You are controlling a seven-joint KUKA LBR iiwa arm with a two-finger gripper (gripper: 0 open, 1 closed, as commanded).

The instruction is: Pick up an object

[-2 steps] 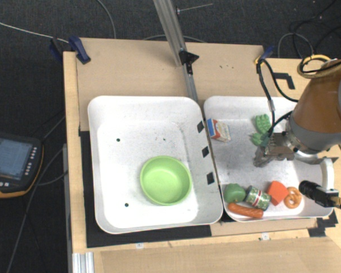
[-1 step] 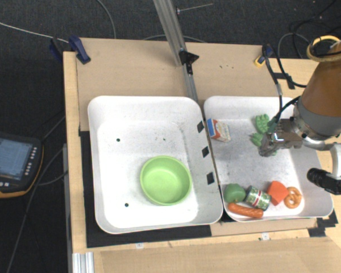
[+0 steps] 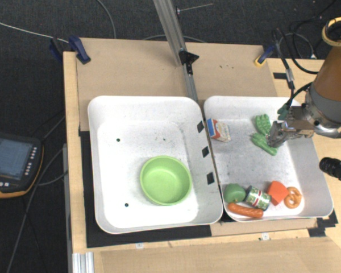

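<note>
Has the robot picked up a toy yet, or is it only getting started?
Only partway. Done: the arm has reached into the right bin, and its end effector is down at the green toy. In hand: nothing that I can confirm; the toy looks to lie on the bin floor. Left: grip it and lift it. The green bowl sits in the left bin.

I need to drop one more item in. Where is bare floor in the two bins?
Left bin: bare all around the green bowl. Right bin: a bare middle strip between the small carton and the crowded front row, tin can and pretzel. The gripper crowds the green toy.
</note>
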